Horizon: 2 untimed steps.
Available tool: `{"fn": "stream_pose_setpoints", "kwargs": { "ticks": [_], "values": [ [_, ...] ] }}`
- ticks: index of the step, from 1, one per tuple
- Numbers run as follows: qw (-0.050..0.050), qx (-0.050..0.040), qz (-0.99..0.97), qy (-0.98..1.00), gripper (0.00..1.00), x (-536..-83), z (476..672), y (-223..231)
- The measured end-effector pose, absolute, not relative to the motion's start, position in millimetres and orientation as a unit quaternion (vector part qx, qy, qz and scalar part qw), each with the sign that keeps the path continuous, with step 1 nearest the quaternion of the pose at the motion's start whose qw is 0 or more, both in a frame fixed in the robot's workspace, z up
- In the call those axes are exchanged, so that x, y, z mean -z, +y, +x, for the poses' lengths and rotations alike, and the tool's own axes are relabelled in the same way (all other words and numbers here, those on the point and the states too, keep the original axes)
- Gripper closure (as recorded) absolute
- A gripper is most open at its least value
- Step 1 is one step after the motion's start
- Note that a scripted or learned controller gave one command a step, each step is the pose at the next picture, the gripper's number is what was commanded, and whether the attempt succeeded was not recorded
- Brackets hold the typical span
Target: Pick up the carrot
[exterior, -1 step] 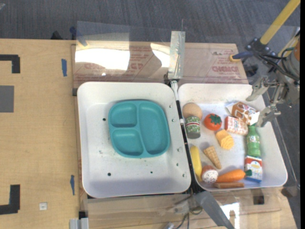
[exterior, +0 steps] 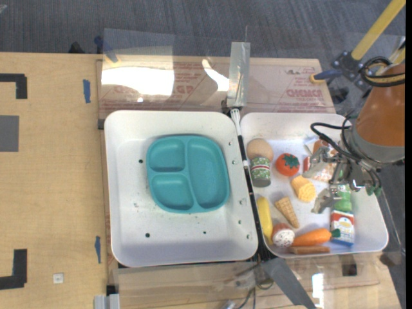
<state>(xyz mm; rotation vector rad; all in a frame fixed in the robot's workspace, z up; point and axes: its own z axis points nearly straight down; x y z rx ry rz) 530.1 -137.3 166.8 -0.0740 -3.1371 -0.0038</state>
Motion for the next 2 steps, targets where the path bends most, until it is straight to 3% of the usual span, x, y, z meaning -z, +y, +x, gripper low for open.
{"fn": "stream_pose_setpoints", "kwargs": {
  "ticks": [1, 2],
  "values": [
    [-0.005, -0.0009, -0.026, -1.000, 0.00, -96.8, 528.6, -112.0],
    [-0.007, -0.0007, -0.046, -0.999, 0.00, -90.2, 558.6, -99.9]
  ]
}}
